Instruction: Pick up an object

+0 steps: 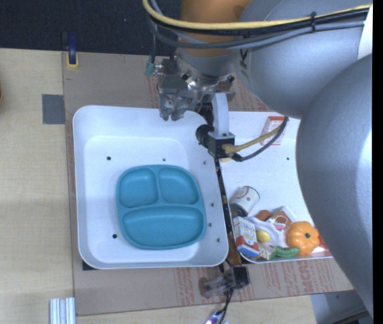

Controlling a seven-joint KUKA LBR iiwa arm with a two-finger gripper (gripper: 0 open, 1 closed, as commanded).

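Gripper hovering over far rim of left bin; finger state: cannot tell. Blue divided plate lying flat mid-bin, you are seeing nearest target. Small items, pumpkin sitting in right bin, unreached.

Bright, even overhead light; soft focus.

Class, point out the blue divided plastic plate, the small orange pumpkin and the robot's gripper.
Blue divided plastic plate (160,207), camera view, on its central ridge.
Small orange pumpkin (302,237), camera view, on its rounded top.
Gripper (172,112), camera view, midway between its fingertips.
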